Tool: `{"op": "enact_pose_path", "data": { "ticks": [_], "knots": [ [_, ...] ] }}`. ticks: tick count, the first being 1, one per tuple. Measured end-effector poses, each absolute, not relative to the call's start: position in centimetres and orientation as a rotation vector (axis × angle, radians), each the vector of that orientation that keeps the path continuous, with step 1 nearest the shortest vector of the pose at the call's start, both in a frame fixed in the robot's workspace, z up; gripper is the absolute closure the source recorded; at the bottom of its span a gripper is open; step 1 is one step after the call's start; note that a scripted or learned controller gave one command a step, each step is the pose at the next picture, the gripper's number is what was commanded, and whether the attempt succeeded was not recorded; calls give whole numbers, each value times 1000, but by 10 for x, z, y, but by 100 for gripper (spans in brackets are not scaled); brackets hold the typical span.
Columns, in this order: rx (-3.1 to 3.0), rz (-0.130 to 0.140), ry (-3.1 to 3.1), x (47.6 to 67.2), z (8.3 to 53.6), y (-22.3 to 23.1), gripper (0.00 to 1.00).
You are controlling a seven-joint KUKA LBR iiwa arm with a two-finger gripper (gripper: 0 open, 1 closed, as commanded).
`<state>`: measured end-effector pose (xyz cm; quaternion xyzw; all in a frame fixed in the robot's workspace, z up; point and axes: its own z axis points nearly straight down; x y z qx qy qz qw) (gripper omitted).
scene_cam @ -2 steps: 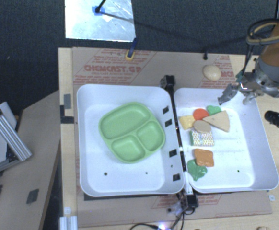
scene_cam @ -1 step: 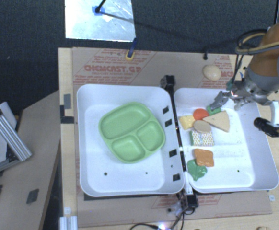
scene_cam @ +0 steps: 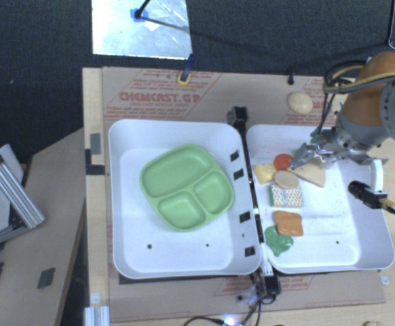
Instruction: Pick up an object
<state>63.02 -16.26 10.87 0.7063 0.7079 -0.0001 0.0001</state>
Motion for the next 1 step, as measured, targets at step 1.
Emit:
{"op": "enact_pose_path", "data": {
  "ticks": [1],
  "knots": [
    [2212,7,2218,635,94,-164,0]
  ]
}}
